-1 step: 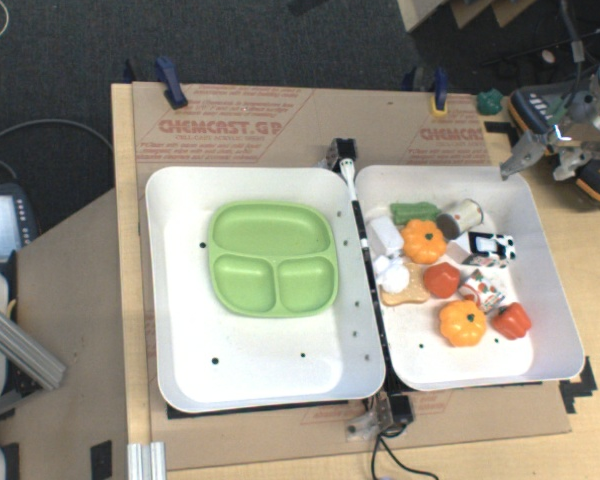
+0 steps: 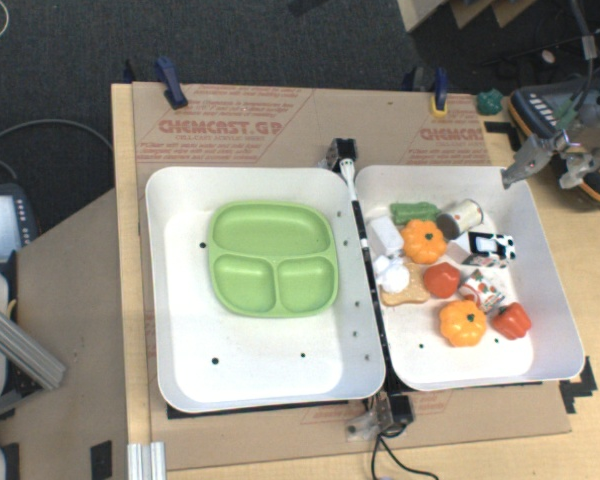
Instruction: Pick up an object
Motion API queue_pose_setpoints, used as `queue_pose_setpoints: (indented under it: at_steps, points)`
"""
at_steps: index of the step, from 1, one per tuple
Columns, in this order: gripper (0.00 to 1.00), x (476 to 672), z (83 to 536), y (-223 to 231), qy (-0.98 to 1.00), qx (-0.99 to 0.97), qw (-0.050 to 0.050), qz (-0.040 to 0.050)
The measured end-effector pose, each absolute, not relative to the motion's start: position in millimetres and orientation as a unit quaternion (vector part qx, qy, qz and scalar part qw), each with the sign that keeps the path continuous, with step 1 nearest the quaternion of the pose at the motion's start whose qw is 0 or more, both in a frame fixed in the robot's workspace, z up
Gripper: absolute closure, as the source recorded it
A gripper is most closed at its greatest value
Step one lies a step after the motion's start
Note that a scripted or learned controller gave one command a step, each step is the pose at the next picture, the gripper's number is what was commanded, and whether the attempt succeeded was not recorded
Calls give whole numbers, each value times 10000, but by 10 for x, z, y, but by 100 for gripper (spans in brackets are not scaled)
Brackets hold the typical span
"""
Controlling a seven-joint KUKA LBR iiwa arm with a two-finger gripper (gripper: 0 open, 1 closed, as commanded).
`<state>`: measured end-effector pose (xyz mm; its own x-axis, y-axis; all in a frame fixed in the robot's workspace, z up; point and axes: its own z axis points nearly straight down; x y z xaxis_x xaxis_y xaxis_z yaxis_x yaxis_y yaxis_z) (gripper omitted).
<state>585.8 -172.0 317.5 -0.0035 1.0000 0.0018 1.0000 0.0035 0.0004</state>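
Observation:
The right white bin holds a cluster of toy foods: a green piece, an orange pumpkin, a white bottle, a small can, a black-and-white block, a red tomato, a second orange pumpkin and a red pepper. My gripper hangs over the bin's far right corner, up and to the right of the pile. Its fingers look spread open with nothing between them.
The left white bin carries a green divided plate. A black hinge strip runs between the bins. Blue clamps hold the cardboard base at the back. Yellow-and-black gear sits beyond the right bin.

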Motion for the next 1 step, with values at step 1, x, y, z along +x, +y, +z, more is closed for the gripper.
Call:
queue_pose_setpoints:
  at_steps: [1]
  points:
    - [0,5409,3629,-1218,-7087,-7055,1,-12]
